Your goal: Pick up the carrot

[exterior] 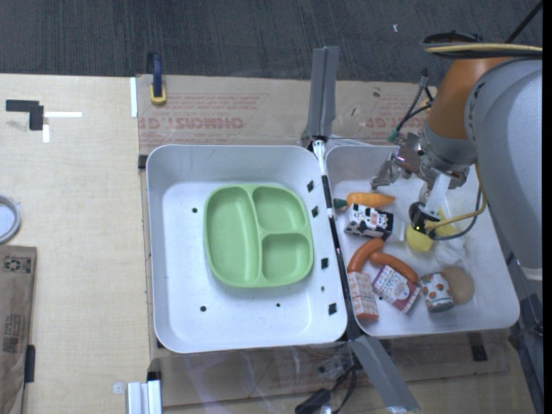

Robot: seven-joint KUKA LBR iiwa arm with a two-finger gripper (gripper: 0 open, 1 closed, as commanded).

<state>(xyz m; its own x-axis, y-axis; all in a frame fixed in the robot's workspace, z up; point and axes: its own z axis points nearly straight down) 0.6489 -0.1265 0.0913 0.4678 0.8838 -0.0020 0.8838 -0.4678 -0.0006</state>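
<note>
The carrot is orange with a green stub at its left end. It lies flat near the back left of the right bin, just behind a black and white carton. My gripper hangs over the back of that bin, a little behind and to the right of the carrot. The view shows nothing held in it. The grey arm with its orange band comes in from the upper right.
A green divided plate lies in the left bin. Crowded around the carrot are two orange-red sausages, red packets, a small can, a yellow item and a beige lump. The divider wall runs close on the carrot's left.
</note>
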